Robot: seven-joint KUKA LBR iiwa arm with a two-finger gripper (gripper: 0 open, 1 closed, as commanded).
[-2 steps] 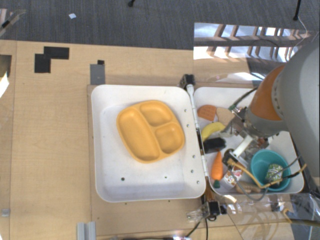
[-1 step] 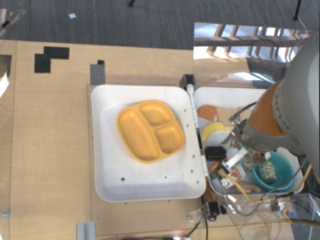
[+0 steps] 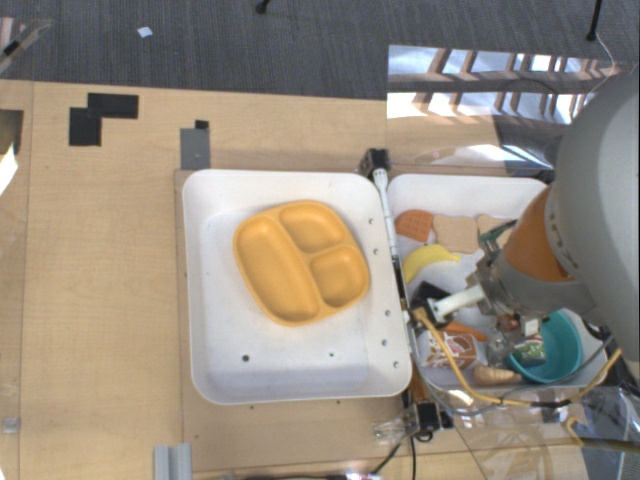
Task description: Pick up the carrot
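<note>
Your pincer (image 3: 503,330) is down in the right bin (image 3: 470,190); can't tell its state. Carrot (image 3: 462,329) lies just left of it, amid clutter. Yellow tray (image 3: 300,261) sits in the left bin (image 3: 200,288).

We observed a KUKA iiwa arm (image 3: 600,183) with a large, rounded, pale grey housing. Below it sat an orange band (image 3: 532,243), followed by a grey wrist section. The gripper (image 3: 500,333) was a cluster of dark and metallic parts, and a thin yellowish cable (image 3: 470,383) looped beneath it.
</note>
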